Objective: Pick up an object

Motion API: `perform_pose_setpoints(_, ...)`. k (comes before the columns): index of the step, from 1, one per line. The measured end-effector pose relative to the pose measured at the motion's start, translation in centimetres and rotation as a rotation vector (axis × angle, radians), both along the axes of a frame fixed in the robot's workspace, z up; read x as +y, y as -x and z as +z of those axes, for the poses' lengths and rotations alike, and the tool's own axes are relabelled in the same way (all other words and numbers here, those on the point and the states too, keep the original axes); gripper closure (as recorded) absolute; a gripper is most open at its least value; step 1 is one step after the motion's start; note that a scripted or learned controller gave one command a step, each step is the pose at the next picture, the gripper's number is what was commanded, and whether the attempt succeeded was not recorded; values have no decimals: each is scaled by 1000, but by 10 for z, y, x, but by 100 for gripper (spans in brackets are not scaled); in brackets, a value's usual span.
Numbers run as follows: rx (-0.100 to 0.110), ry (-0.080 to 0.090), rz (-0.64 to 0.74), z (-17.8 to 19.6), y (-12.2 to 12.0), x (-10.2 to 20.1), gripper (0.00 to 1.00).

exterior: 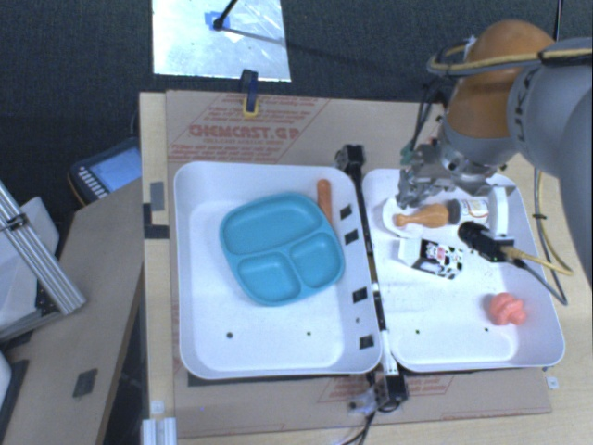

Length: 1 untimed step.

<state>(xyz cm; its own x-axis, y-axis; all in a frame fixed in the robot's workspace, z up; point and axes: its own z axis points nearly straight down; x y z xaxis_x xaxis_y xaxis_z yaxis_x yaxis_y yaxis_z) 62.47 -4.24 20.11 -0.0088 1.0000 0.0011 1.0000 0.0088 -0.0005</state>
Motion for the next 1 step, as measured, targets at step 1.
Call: perform_pose_setpoints(1, -3, -1, 1, 18, 7, 55, 100)
